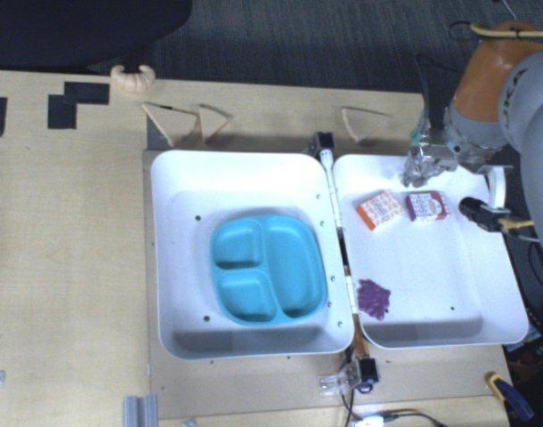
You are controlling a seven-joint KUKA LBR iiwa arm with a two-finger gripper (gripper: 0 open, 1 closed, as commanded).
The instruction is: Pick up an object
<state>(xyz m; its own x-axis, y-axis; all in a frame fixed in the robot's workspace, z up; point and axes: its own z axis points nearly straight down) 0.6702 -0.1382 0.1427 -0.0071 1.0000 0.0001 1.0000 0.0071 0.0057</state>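
In the right bin (pixel 449 278), an orange-and-white packet (pixel 380 209) and a purple-and-white packet (pixel 425 205) lay side by side near the far wall, with a crumpled purple thing (pixel 374 298) nearer the front, well apart from them. The pincer (pixel 420 169) hung just above the purple-and-white packet; its state could not be told. A blue divided tray (pixel 268 268) sat in the left bin (pixel 178 238) on the counter (pixel 67 265).
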